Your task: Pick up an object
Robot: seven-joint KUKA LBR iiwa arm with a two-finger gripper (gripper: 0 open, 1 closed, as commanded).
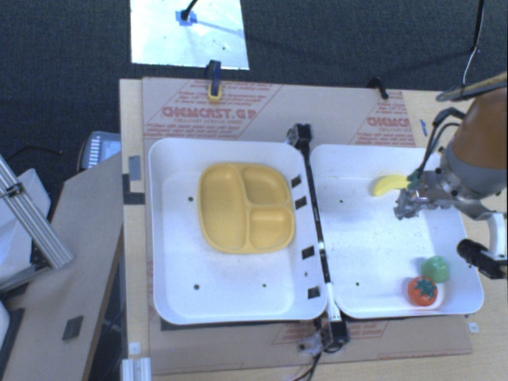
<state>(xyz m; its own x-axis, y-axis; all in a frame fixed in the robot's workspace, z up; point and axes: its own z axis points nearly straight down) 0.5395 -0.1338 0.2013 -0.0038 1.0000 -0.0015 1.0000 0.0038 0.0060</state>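
Banana [390,185] lies in the right bin [373,284], just beside the gripper [409,206].

Dark carpet floor [333,30], tan bench [87,236], cardboard sheet [317,109]

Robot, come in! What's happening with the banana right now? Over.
Gripper low in right bin, beside banana. Banana lies on bin floor, not held. Green ball and orange ball well clear.
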